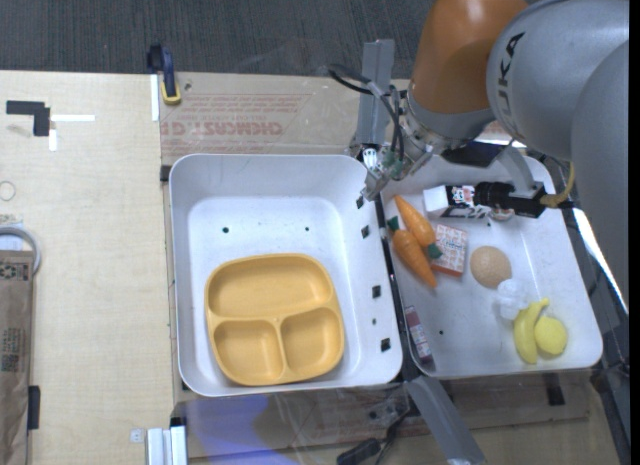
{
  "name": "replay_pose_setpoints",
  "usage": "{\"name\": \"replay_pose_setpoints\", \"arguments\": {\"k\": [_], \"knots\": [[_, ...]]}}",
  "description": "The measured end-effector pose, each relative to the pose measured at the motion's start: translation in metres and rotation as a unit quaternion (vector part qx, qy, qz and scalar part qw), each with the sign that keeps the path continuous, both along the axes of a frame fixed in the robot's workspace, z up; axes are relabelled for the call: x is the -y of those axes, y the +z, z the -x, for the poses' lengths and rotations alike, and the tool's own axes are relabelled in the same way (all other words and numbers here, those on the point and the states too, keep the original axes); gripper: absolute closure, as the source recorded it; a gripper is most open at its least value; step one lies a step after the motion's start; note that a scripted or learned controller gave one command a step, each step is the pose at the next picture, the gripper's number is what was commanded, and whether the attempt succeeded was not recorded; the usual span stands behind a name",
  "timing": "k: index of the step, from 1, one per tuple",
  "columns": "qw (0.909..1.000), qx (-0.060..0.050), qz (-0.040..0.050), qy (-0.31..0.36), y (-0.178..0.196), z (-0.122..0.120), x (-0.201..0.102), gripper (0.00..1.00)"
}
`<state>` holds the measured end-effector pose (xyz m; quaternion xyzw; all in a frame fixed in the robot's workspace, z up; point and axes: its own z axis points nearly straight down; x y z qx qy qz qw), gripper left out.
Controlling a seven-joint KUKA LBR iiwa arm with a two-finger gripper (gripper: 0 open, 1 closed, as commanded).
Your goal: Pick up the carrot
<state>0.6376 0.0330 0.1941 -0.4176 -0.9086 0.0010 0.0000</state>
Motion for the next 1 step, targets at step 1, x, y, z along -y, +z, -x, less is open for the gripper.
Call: {"name": "replay_pose_setpoints", "arguments": {"k": [1], "knots": [[0.9985, 0.000, -0.0003, -0.055, -0.0028, 0.0485, 0.0222, 1.00]]}}
